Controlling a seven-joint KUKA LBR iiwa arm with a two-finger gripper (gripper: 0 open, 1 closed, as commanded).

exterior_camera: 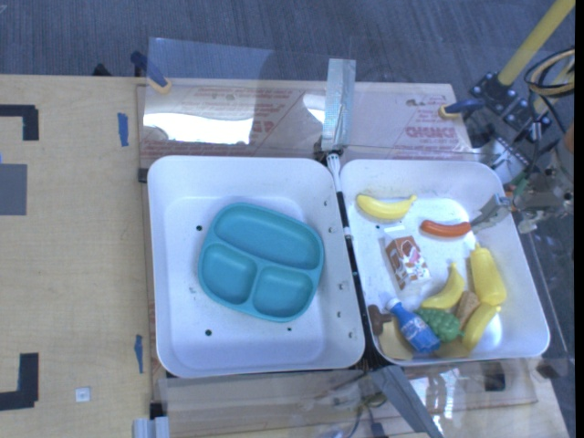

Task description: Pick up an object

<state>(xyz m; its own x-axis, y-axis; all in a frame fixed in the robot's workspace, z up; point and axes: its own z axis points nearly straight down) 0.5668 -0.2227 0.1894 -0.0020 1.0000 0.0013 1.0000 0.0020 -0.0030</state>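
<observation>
The gripper [500,210] sits at the right bin's [534,272] right rim, just beside the sausage [445,229]; I cannot tell its state. A banana [385,207], packet [407,260] and bottle [413,327] lie nearby. The left bin [164,245] holds a teal plate [261,260].

In the right bin [525,272] a yellow banana [385,207] lies flat near the far wall, curved ends turned up. Just right of it, an orange-red sausage [445,229] lies crosswise. A small printed packet [407,260] lies flat mid-bin. Nearer me, things crowd together: a second banana [446,289], a yellow corn cob [487,276], a blue bottle [415,327] on its side, and a green bumpy piece [441,322] touching it. A teal divided plate [261,260] sits in the left bin [169,245].
</observation>
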